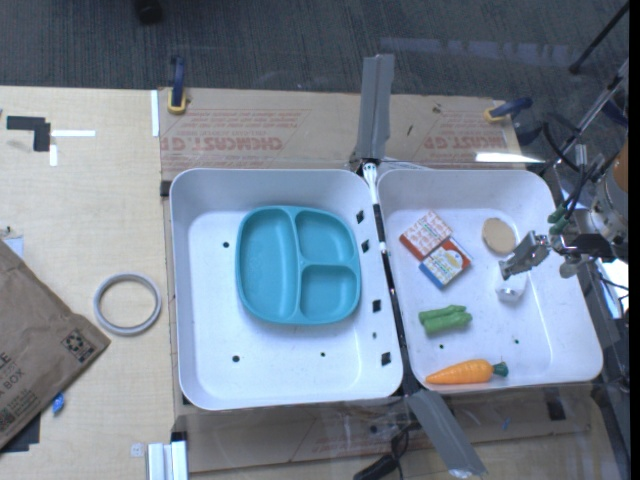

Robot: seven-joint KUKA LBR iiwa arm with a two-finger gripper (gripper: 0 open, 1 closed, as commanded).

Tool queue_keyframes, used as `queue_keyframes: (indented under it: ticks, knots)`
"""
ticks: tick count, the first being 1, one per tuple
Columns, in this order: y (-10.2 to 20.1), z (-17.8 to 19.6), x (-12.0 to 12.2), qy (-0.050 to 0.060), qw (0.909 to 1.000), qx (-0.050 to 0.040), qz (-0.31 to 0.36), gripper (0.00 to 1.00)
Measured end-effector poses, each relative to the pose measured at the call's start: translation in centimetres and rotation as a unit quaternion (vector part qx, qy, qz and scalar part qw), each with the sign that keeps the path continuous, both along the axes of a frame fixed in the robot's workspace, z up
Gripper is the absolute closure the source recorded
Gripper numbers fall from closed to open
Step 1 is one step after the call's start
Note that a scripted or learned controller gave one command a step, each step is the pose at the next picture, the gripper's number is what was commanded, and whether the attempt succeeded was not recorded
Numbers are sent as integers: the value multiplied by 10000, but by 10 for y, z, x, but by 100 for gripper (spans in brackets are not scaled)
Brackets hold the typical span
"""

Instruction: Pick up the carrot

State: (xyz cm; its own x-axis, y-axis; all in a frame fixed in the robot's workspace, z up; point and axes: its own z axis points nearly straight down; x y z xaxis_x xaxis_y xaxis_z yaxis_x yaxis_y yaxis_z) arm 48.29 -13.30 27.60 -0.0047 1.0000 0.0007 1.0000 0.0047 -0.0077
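The two white bins sit side by side; the left bin [200, 298] is far from the gripper [522, 259], and the right bin [560, 328] is the one over which the gripper hangs. The grey arm [590, 238] comes in from the right edge, and the gripper is at its end, over the right part of the right bin. I cannot tell if its fingers are open or closed, because they are small and blurred, and nothing is seen between them.

In the left bin lies a turquoise divided plate [298, 265], well apart from the gripper. Two small snack boxes [435, 249] lie to the left of the gripper, touching each other. The carrot [462, 372] lies below the gripper and a little to its left, near the front wall of the right bin. A green toy vegetable [444, 318] lies between the carrot and the boxes. A round beige piece [498, 235] lies just beside the gripper, to its upper left.
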Motion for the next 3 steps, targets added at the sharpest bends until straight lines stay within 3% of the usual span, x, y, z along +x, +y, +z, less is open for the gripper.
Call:
queue_keyframes:
  ticks: [1,2,3]
  knots:
    - [69,-79,-5,2,9999,0,-108,0]
    - [69,-79,-5,1,9999,-1,-109,0]
    - [105,-87,-5,-1,9830,-17,-1837,0]
